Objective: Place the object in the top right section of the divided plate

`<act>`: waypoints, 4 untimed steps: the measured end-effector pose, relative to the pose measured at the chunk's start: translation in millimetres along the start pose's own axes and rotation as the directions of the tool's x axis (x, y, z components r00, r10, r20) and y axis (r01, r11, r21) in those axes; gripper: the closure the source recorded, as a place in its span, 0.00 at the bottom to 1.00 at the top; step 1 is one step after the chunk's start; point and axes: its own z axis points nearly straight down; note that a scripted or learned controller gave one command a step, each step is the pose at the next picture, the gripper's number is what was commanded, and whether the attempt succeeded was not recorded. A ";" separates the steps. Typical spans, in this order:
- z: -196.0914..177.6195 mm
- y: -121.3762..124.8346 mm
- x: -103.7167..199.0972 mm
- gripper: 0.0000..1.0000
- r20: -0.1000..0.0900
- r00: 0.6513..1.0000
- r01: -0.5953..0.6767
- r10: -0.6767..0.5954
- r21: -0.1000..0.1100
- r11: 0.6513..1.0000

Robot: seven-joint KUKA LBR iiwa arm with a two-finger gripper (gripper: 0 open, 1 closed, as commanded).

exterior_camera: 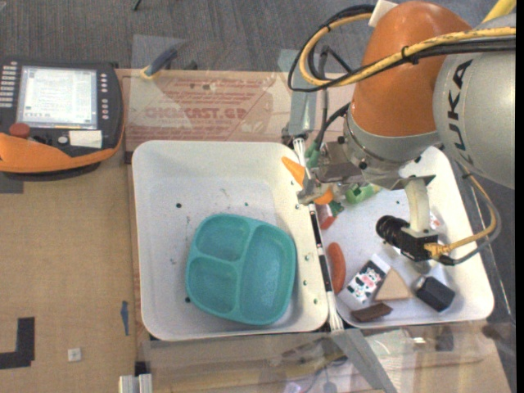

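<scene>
The teal plate (241, 270) lies flat in the lower middle of the left bin (164, 187), its 3 sections bare. The end effector (313, 185) hangs low over the shared rim between the 2 bins, under the arm's orange band. Whether it is open or closed cannot be told from here.

An orange carrot (292, 169) sits at that rim, just left of the end effector and tilted. It is well apart from the plate, and I cannot tell if it is gripped. A smaller orange bit (325, 196) shows just below the end effector, with a green piece (357, 192) beside it and a red piece (327, 218) under it, all in the right bin (471, 281).

Lower in that bin lie a sausage (336, 267) along the left wall, a spotted card (368, 282), a tan wedge (396, 286), a brown bar (371, 311) and a black block (434, 294). A pendant (57, 113) rests on the counter (65, 244) at far left.
</scene>
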 end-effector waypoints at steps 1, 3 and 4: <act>93.9 -15.4 45.8 1.00 -0.001 1.000 -0.009 0.009 0.002 1.000; 174.2 -33.5 93.9 1.00 -0.004 0.999 0.043 -0.043 -0.018 0.999; 182.8 -38.6 93.3 0.00 -0.001 0.999 0.044 -0.044 0.001 0.999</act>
